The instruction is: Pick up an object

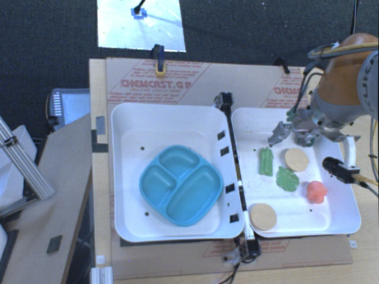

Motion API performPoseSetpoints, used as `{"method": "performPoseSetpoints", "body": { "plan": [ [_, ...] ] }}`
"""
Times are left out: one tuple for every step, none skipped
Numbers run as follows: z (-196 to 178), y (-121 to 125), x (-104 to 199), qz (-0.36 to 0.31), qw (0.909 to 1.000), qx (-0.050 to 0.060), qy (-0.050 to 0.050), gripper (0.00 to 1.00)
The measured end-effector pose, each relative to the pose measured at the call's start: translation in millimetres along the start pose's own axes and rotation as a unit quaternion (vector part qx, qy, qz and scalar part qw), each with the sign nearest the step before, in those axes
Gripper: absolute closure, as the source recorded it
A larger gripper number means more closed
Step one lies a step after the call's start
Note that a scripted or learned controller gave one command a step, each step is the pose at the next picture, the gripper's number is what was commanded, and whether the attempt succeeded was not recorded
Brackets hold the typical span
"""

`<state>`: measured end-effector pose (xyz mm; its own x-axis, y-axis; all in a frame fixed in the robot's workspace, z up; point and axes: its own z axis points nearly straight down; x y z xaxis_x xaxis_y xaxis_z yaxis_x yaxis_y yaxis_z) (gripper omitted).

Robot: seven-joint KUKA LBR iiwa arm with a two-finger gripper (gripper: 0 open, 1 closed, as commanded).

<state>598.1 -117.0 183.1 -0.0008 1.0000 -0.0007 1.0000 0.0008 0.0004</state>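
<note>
My gripper (282,131) hangs over the back part of the right bin (343,218), open, with nothing between its fingers. Just in front of it lie a green oblong piece (266,161) and a tan disc (296,159). A leafy green piece (288,179) lies in front of those, and a pink-red lump (316,191) sits further right. Another tan disc (263,216) rests at the bin's front left corner. The gripper touches none of them.
The left bin (127,129) holds a blue divided plate (180,184). A black divider strip (230,152) runs between the two bins. A black cable part (340,170) of the arm reaches over the right bin's right side.
</note>
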Motion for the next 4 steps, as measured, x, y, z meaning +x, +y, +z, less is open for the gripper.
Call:
{"method": "performPoseSetpoints", "body": {
  "plan": [
    [59.2, -5.7, -2.1, 0.0, 1.0, 0.0, 0.0, 0.0],
    [46.6, -4.5, -2.3, 0.0, 1.0, -0.001, 0.0, 1.0],
    [2.3, 1.3, -0.1, -0.001, 1.0, -0.002, 0.0, 1.0],
    [-59.3, -2.2, 1.5, -0.002, 1.0, -0.002, 0.0, 1.0]
  ]
}}
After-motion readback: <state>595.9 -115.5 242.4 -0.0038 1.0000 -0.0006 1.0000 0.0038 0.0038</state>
